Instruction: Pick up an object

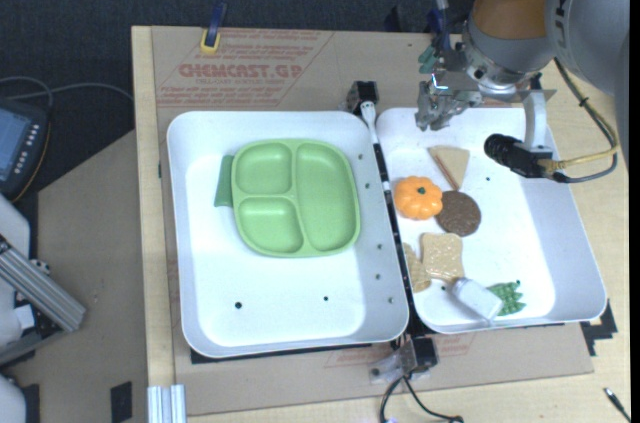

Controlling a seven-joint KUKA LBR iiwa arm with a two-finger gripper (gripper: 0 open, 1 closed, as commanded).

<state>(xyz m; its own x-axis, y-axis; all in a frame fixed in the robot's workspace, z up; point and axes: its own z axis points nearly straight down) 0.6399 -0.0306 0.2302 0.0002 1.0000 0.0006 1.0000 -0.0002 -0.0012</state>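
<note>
Left bin green tray, right bin pumpkin

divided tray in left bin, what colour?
Light green. The divided tray shows plainly in the camera view, lying in the left bin.

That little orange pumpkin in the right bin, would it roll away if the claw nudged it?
Probably a little: the pumpkin looks round and smooth, so it may roll or slip. The brown disc touching it might check it on that side. It seems light, likely a toy.
</note>
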